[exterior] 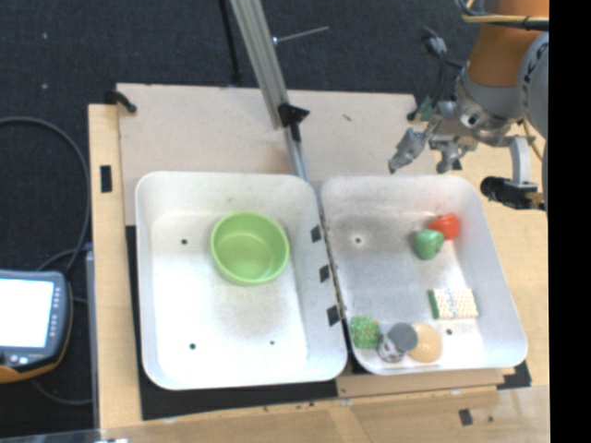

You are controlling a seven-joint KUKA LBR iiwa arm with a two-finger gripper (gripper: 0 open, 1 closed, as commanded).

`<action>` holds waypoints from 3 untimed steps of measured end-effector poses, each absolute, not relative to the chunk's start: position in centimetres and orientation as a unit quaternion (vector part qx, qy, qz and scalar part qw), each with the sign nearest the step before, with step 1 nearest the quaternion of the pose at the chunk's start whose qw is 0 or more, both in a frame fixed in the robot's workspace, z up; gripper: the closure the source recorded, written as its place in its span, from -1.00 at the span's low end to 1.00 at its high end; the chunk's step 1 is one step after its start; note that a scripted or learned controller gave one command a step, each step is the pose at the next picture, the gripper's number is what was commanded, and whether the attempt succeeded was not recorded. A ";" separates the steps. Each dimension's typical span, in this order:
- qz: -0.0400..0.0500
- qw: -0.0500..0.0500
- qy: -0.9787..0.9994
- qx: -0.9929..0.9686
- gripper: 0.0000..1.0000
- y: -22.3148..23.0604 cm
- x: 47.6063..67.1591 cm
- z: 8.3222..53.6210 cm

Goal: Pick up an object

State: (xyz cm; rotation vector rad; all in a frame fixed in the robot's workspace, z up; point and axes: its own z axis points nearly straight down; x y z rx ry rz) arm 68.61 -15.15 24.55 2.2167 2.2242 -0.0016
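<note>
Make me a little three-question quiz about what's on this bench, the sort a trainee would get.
1. True or false: the green bowl sits in the same bin as the small objects.
2. Which thing lies right beside the green round object?
A. the orange-red object
B. the patterned block
C. the grey disc
3. Fill in: the gripper hangs above the ____ edge of the right bin, holding nothing.

Key: 1 false, it is alone in the left bin; 2 A; 3 far.
</note>
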 end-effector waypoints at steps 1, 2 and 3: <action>-0.001 0.001 0.708 0.706 -1.00 -15.2 68.6 24.6; -0.002 0.000 0.707 0.707 -1.00 -15.6 67.9 20.1; -0.002 0.000 0.707 0.707 -1.00 -15.8 68.0 15.8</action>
